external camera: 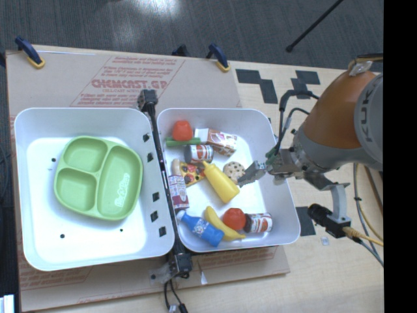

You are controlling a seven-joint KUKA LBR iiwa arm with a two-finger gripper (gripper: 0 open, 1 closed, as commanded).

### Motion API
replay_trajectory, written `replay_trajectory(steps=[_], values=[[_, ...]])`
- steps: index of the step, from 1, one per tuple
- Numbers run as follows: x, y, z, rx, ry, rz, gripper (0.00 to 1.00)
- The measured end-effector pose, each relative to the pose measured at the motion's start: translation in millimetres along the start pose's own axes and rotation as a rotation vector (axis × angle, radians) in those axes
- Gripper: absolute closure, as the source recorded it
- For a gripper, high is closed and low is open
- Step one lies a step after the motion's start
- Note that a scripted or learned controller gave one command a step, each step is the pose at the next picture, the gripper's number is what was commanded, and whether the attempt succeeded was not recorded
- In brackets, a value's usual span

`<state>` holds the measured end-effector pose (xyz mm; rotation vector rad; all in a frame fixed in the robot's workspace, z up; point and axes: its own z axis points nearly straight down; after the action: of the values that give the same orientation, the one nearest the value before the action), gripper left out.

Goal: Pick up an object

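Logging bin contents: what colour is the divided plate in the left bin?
Light green; the divided plate shows clearly in the camera view.

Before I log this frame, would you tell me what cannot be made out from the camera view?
- Gripper: too small and dark against the bin to tell how its fingers stand.
- Banana: its middle is hidden by the red ball lying on it.
- Can and packet: label text too small to read.
- Arm: cut off by the view's right edge.
- Right bin: much of its floor is hidden under the clutter.
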<state>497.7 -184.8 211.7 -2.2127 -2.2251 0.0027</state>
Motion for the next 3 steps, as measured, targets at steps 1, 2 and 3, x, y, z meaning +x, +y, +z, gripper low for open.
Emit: replay_trajectory(steps=[1,2,3], values=[[76,-21,121,0.0,0.0,-0.002,0.0],[76,-20,110,-0.001,0.0,-0.007,1.0],[146,-19,-125,-0.009,-0.003,-0.001,1.0]])
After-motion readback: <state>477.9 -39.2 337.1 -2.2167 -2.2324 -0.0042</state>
